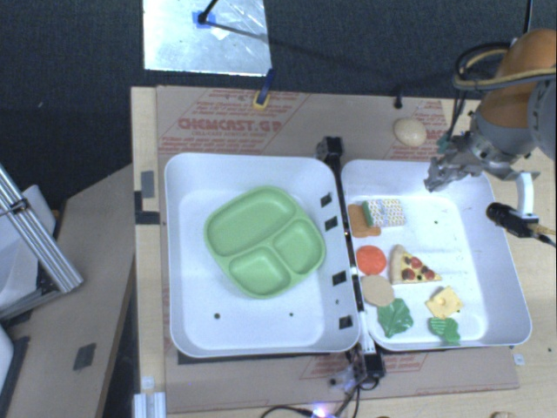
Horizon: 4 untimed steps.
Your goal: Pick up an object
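Nearest the camera, along the front edge of the right bin [509, 307], lie a dark green leafy toy [396, 318], a yellow cheese-like piece [445, 302] and a smaller bright green piece [445, 328]. Just behind them sit a tan round disc [378, 290], a pizza slice [411, 266] with red dots, and a red-orange round slice [372, 259]. Further back in the same bin, an orange piece [361, 219] lies beside a white block with coloured speckles [385, 212]. All these toys cluster in the left half of that bin, close to the divider between the bins.

To the left, the other bin [187, 181] holds a light green divided plate [265, 241] with three compartments, lying flat near its middle.

On the table [357, 116] behind the right bin rests a pale egg-shaped object [410, 131], outside both bins.

At the right bin's back right corner, the gripper [442, 174] hangs over the rim, well apart from the toys; nothing is seen between its fingers, and whether they are spread or pressed together cannot be told. Above it the grey arm [513, 120] carries its orange band [526, 64]
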Tool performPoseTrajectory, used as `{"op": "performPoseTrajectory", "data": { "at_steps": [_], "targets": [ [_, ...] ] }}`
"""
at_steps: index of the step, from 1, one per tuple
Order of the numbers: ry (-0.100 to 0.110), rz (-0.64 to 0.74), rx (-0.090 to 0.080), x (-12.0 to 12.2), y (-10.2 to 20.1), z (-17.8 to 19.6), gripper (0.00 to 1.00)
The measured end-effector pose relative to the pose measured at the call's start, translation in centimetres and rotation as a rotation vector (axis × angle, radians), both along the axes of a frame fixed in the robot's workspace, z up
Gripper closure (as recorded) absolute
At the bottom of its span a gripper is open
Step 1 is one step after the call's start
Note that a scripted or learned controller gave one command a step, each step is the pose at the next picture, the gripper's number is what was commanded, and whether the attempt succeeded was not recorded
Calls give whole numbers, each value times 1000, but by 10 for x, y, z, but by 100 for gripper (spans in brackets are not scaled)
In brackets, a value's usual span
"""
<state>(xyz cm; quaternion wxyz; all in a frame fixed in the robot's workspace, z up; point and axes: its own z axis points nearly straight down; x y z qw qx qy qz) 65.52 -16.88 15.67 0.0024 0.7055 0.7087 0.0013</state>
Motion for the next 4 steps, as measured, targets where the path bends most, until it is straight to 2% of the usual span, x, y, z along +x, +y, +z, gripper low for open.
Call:
{"op": "performPoseTrajectory", "data": {
  "at_steps": [1,2,3,4],
  "targets": [
    [1,-4,1,-7,-3,47,100],
    [1,-1,1,-6,-3,69,100],
    [3,3,1,-2,53,68,100],
    [4,5,3,-18,104,75,100]
  ]
}}
